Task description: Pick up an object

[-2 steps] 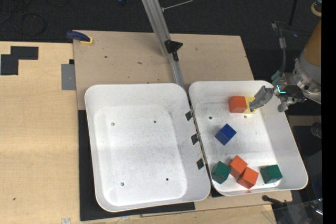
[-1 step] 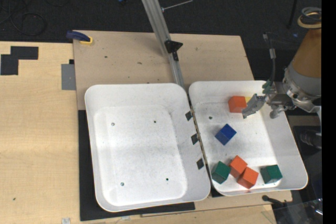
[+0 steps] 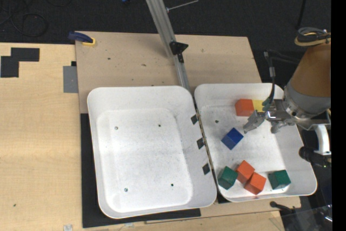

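End effector (image 3: pixel 266 121) hangs splayed wide, gripping nothing; blue cube (image 3: pixel 232 138) sits just beside it, lower left.

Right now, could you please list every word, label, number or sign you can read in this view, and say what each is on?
None: no readable text in this view.
The blocks, such as the blue block and the orange block, show plain faces.
The two white bins carry only small dark dots, no print.
The arm shows no legible marking.
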You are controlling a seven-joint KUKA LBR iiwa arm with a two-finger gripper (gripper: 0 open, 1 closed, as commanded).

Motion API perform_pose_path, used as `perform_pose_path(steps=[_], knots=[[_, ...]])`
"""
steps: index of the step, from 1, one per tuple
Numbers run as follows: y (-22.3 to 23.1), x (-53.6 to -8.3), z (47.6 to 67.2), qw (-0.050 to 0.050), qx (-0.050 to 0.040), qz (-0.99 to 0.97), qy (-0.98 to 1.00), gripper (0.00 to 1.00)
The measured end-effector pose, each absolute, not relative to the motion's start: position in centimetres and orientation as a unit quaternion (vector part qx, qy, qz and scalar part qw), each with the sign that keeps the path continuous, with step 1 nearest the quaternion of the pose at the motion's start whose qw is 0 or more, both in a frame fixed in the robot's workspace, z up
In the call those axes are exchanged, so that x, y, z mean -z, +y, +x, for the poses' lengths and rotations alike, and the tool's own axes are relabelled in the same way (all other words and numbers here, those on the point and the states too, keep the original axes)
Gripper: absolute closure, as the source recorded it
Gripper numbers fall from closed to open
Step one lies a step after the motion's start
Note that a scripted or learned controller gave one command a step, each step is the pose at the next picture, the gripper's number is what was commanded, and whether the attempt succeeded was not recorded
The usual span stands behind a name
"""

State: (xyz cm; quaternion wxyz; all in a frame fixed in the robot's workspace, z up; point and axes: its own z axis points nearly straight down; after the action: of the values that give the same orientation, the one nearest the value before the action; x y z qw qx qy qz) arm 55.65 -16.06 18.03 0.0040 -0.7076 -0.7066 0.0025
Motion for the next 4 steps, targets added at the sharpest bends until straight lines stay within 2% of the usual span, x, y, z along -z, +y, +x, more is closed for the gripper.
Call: perform_pose_path(steps=[1,2,3,4], knots=[[-15.1,-13.0,55.3,0.001,-0.0005,-0.709,-0.705,0.0],[-15.3,-14.3,55.3,0.0,0.0003,-0.711,-0.703,1.0],[-15.1,-20.5,55.0,-0.001,0.0009,-0.706,-0.708,1.0],[-15.3,-24.8,55.0,-0.001,0.0008,-0.707,-0.707,1.0]])
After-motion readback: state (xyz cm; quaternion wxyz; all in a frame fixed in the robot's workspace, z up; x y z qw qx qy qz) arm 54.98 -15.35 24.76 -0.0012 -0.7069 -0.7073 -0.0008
